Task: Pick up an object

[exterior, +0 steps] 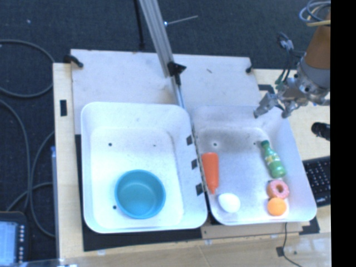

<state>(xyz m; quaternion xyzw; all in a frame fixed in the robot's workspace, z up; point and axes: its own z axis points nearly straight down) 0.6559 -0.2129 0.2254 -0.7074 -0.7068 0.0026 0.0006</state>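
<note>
Open, empty jaws of the gripper hover above the right bin's far rim, well apart from the green bottle.

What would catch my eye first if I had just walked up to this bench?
Probably the bright blue bowl, alone in the left bin. Next, the colourful items in the right bin: an orange carrot by its left wall, a white egg below it, and a green bottle, pink doughnut and orange ball along its right side. The arm's pincer hangs above that bin's top right corner.
</note>
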